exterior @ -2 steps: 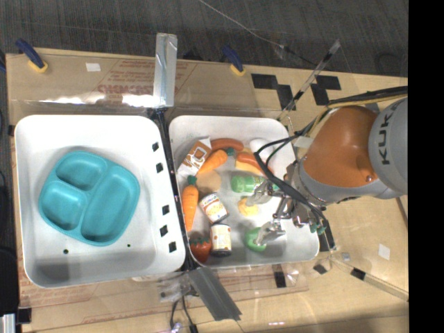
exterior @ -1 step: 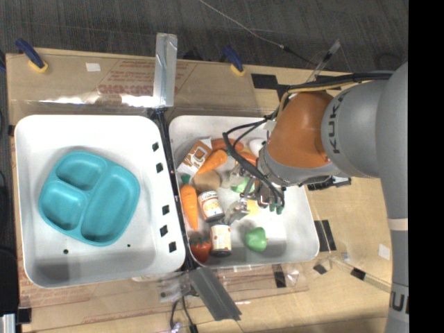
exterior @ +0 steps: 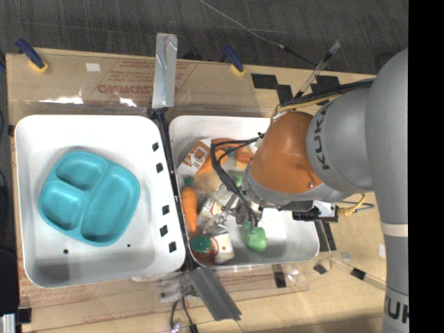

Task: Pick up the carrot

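— Pincer (exterior: 232, 214) state? Cannot tell; it hangs low in the right bin (exterior: 305, 245), amid clutter.
— Carrot (exterior: 189, 210)?
— Lying along that bin's left wall, just left of the pincer.

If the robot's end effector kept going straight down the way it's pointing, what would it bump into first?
Probably the clear plastic-wrapped item lying just under the end effector, right of the carrot. Depth is hard to judge from above, so this is a guess.

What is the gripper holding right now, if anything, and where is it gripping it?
It cannot be told. The gripper is low in the right bin, amid the clutter. The carrot lies apart from it, by the bin's left wall.
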Controlling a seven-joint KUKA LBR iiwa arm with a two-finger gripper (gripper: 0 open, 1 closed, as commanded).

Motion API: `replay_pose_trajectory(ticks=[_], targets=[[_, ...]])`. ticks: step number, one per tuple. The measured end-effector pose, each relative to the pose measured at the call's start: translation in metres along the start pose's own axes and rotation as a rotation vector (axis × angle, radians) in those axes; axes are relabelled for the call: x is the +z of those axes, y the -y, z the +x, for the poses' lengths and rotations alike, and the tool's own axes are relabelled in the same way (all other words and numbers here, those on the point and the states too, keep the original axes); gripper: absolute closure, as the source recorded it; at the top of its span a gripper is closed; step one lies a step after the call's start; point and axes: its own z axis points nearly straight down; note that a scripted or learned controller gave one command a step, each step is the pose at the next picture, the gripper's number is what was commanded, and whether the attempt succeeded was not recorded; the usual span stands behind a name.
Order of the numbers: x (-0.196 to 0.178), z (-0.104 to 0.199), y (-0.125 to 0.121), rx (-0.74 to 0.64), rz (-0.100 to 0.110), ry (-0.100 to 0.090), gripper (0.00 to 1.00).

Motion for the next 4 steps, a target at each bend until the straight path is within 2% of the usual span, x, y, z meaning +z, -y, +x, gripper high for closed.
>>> replay_pose_trajectory(ticks=[1,2,3,4], targets=[[-0.056,-0.077,0.047,0.085,0.012,-0.025,0.0],[-0.006,-0.001,0.004,-0.191,-0.001,0.031,0.0],[-0.017,-0.001,0.002,-0.2,-0.001,0.028,1.0],[-0.158,-0.029,0.094,-0.506,0.006,-0.027,1.0]])
